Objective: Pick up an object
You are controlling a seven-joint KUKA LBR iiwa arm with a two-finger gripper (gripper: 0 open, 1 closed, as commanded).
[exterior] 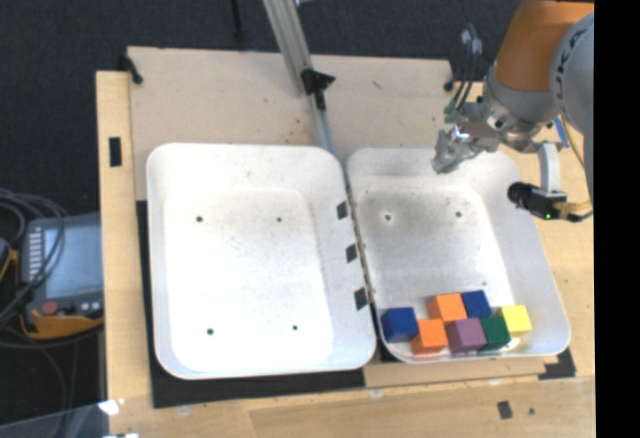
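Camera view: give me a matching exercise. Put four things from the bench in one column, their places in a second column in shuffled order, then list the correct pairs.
Things:
1. gripper
2. yellow block
3. purple block
4. left bin

Places:
A. near-right end of the cluster of blocks
B. left half of the bench, beside the other bin
C. over the far edge of the right bin
D. near row of the cluster, between an orange block and a green block

Pairs: 1-C, 2-A, 3-D, 4-B

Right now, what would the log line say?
gripper: above right bin's far edge | blocks: near corner, untouched | grasp: none
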